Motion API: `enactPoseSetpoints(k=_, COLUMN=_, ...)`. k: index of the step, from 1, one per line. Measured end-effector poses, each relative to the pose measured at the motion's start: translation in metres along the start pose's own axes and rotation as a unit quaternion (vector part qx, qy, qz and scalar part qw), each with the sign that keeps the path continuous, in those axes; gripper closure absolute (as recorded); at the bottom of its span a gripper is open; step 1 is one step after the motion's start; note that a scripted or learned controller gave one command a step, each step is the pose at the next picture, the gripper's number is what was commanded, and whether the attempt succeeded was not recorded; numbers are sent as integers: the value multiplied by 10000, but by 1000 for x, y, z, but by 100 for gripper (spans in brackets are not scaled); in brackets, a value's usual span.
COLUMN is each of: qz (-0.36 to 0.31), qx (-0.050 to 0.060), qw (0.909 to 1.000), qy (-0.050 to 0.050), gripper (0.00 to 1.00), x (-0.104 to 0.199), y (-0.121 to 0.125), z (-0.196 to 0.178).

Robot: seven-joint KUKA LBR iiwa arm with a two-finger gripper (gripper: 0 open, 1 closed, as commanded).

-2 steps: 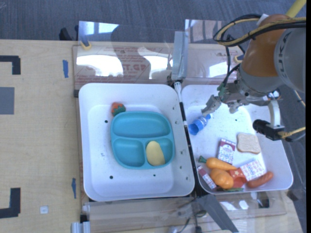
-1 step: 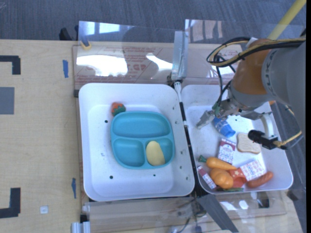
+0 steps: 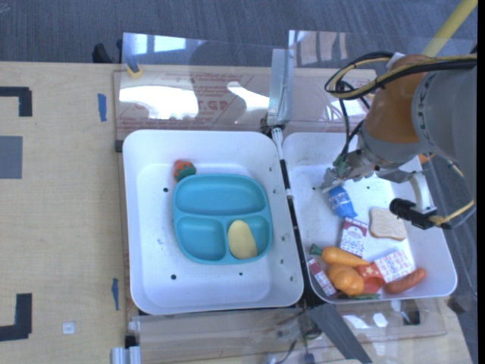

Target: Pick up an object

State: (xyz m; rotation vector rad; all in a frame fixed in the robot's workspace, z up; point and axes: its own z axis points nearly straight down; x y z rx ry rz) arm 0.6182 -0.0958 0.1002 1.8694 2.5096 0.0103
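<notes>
My gripper [image 3: 339, 176] hangs over the upper left part of the right bin [image 3: 447, 275], below the orange band of the arm. A small blue can [image 3: 341, 201] lies tilted directly under its tip, so close that I cannot tell whether they touch. Further down in the same bin lie a slice of toast [image 3: 388, 224], a white and red carton [image 3: 353, 239], a carrot [image 3: 341, 256], an orange fruit [image 3: 347, 280], a red and white packet [image 3: 394, 264] and a sausage [image 3: 405, 280].
The left bin [image 3: 144, 226] holds a blue divided tray [image 3: 216, 203] with a yellow lemon [image 3: 242, 239] in its lower right compartment. A red and green fruit [image 3: 184, 168] rests beside the tray's upper left corner. Black cables [image 3: 356, 78] loop above the arm.
</notes>
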Motion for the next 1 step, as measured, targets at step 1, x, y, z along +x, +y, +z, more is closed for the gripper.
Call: enactPoseSetpoints(k=1, qz=128, qx=6, qw=9999, qy=22, gripper=100, x=55, y=59, z=-89)
